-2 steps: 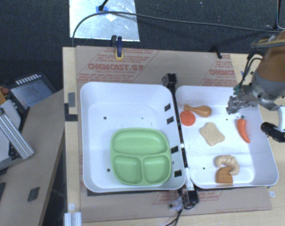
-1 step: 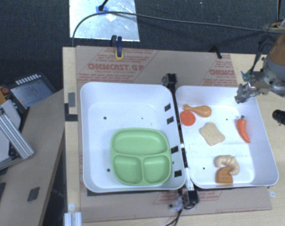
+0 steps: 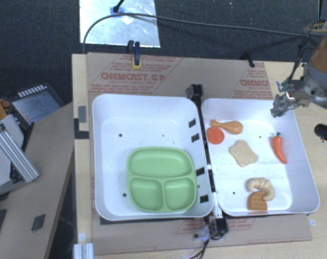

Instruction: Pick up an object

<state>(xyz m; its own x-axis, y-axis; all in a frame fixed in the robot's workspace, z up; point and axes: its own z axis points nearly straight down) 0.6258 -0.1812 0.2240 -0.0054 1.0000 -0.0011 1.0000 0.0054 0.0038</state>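
The right bin (image 3: 301, 161) holds several toy foods. A drumstick (image 3: 228, 126) lies near its back left, with a red tomato slice (image 3: 215, 136) beside it. A beige bread slice (image 3: 243, 154) rests in the middle. An orange carrot (image 3: 280, 148) lies along the right side. A croissant (image 3: 260, 185) and an orange piece (image 3: 257, 200) sit at the front. My gripper (image 3: 280, 104) hangs over the back right corner of this bin, above and behind the carrot. Nothing shows between its fingers.
The left bin (image 3: 107, 144) carries a green three-compartment plate (image 3: 161, 178). A cable and a yellow clamp (image 3: 136, 55) sit behind the bins on the cardboard. Grey equipment (image 3: 15, 150) stands at the far left.
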